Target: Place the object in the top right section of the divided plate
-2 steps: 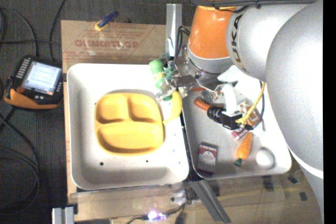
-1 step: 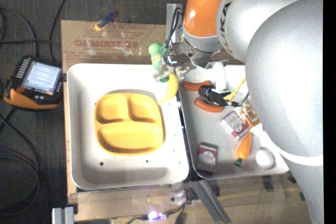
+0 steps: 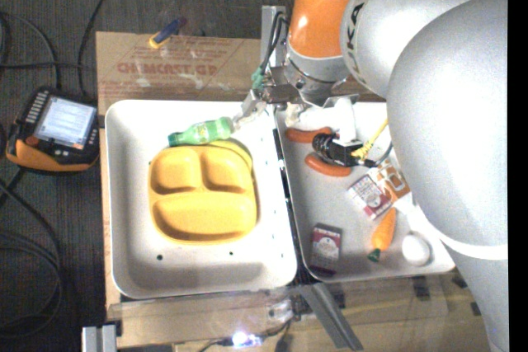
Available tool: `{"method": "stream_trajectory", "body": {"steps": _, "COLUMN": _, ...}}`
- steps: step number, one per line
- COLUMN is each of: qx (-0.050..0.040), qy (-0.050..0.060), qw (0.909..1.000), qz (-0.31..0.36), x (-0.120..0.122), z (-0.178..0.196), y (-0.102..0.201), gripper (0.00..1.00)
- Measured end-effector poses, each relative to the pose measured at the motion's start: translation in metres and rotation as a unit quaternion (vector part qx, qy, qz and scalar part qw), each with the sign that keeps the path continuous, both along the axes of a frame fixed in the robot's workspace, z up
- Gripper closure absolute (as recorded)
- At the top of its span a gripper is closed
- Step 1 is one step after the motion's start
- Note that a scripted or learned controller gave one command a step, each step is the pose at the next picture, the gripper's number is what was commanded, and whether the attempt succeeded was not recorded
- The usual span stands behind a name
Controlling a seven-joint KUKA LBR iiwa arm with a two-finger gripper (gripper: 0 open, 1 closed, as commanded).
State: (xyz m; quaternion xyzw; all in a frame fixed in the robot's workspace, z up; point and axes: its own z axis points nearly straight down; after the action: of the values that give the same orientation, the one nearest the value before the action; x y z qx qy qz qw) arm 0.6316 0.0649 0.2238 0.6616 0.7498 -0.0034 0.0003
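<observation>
One green bottle hangs at the pincer over the left bin's far edge.

Pincer (image 3: 252, 105) is closed on the neck end of the green bottle (image 3: 200, 131), whose glossy plastic body lies nearly level, probably carried sideways toward the divided plate (image 3: 203, 195). That smooth yellow plate sits just under it in the left white bin (image 3: 124, 202), top right section unfilled.

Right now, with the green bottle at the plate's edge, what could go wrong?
1. The green bottle lies across the back rim of the yellow divided plate, toward its left half. It could drop into the wrong section, or slide off into the left bin.
2. The gripper is at the bottle's cap end, near the wall between the bins, so the bottle may tip, and a sideways move might hit that wall.
</observation>
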Motion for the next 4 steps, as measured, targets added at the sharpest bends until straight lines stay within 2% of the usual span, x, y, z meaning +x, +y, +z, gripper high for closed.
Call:
{"method": "stream_trajectory", "body": {"steps": 1, "qx": -0.0029, "qy": 0.002, "qw": 1.0000, "qz": 0.001, "x": 0.000, "z": 0.007, "y": 0.000, "gripper": 1.00}}
{"method": "stream_trajectory", "body": {"steps": 2, "qx": 0.0023, "qy": 0.001, "qw": 0.9948, "qz": 0.102, "x": -0.052, "z": -0.043, "y": 0.017, "gripper": 1.00}}
{"method": "stream_trajectory", "body": {"steps": 3, "qx": 0.0006, "qy": 0.000, "qw": 1.0000, "qz": 0.009, "x": 0.030, "z": -0.042, "y": -0.048, "gripper": 1.00}}
{"method": "stream_trajectory", "body": {"steps": 4, "qx": 0.0004, "qy": 0.000, "qw": 0.9964, "qz": -0.085, "x": 0.036, "z": -0.042, "y": -0.124, "gripper": 1.00}}
